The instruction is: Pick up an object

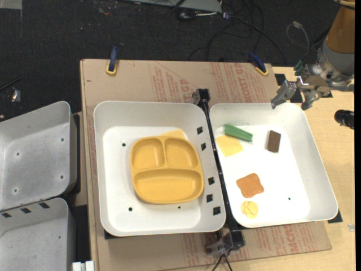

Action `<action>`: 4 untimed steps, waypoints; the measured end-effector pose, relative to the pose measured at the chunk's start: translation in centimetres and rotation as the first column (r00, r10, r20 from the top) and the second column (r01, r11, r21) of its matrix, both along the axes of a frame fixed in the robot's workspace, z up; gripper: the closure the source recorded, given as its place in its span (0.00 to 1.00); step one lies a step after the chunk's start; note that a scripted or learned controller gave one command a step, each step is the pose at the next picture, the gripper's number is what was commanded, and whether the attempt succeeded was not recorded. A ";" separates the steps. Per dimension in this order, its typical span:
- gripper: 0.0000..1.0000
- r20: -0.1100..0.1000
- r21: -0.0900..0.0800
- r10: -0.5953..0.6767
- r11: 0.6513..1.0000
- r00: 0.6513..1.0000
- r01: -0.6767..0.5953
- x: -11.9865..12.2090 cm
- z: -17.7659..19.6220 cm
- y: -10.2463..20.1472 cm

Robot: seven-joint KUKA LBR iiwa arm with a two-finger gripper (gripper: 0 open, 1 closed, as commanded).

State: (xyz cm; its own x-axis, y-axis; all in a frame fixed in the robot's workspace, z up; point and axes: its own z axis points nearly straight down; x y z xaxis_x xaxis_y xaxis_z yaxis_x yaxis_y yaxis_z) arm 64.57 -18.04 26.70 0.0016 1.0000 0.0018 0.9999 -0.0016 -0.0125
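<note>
The tool (294, 95) hangs open and holds nothing, above the right bin's (321, 179) far corner, well apart from the brown block (273, 141).

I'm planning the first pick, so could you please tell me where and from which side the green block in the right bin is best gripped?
Grip the green block across its short width at mid-length, coming straight down. It lies flat and slanted, one end beside the yellow slice, so turn the pincer to match.

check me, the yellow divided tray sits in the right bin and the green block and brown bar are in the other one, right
Not quite. The camera view shows the yellow divided tray in the left bin; the green block and brown bar lie in the right bin.
</note>
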 end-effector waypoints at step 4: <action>0.00 0.011 -0.002 0.005 1.000 1.000 -0.005 0.5 -13.7 0.5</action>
State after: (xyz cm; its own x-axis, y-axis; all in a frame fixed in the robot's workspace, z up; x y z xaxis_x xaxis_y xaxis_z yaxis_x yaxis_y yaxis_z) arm 65.09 -17.57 12.97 -0.0031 1.0000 -0.0002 1.0000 0.0030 -0.0019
